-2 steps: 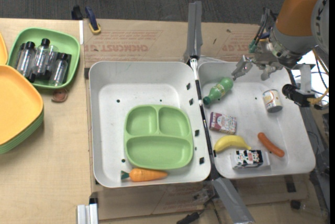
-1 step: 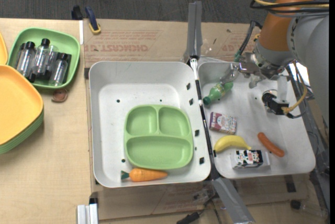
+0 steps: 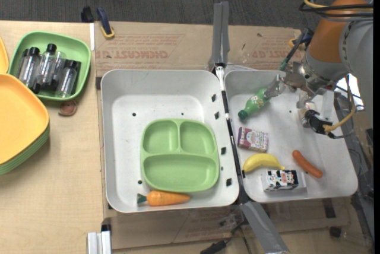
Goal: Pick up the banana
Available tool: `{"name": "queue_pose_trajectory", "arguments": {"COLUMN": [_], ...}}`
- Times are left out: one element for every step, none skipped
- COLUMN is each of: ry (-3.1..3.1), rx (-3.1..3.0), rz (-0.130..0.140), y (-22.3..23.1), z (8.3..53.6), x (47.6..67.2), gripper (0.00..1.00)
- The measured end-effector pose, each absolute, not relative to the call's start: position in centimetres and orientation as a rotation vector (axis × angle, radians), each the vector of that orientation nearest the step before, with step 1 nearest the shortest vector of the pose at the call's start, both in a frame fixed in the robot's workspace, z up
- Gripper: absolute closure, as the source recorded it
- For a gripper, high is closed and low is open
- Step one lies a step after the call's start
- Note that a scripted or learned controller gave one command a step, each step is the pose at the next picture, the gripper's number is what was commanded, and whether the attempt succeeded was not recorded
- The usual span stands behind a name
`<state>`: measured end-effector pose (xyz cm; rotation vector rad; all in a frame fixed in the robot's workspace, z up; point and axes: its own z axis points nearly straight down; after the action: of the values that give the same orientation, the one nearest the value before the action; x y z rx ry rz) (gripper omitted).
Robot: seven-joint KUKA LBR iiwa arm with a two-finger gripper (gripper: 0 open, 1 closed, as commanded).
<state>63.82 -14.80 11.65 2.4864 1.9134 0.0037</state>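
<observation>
We see the banana lying near in the right bin; gripper (can't tell its state) hovers far.

The wooden worktop carries two white bins: the left bin and the right bin touch side by side. Far left sit a green tray of bottles and stacked yellow plates; a cardboard sheet lies beyond the bins.

One fixed camera above the bench, looking down aslant, both white bins in frame
</observation>
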Motion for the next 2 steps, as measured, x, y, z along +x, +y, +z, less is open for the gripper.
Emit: {"name": "queue_pose_trajectory", "arguments": {"ry": [1.316, 1.312], "rx": [2.867, 2.858], "rz": [0.041, 0.023], "y": [-16.18, -16.75], "z": [10.12, 10.81], "x": [63.54, 63.25], "gripper": [0.00, 1.00]}}
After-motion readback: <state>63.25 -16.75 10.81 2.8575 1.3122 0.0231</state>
